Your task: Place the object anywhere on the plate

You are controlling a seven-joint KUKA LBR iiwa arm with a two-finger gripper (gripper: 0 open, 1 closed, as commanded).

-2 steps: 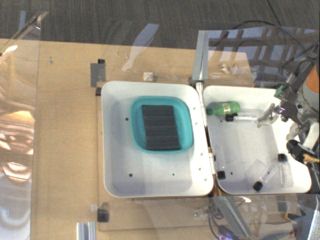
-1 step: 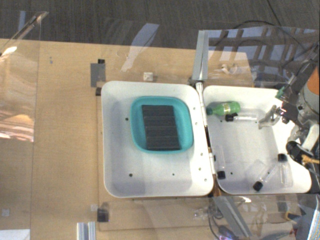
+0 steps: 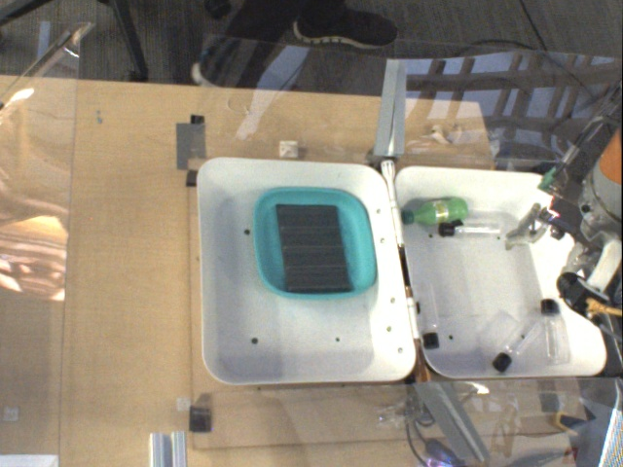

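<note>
The gripper hangs at the right bin's two o'clock corner, and whether it is spread or closed I cannot tell. The green bottle lies toward nine o'clock from it, apart. Farther that way, the teal plate sits in the left bin.

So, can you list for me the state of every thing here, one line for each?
Plate: flat in the left bin, a dark slab on it.
Green bottle: lying on its side, right bin.
Clear bottles: lying down, black caps on.
Gripper: low over the right bin.
</note>
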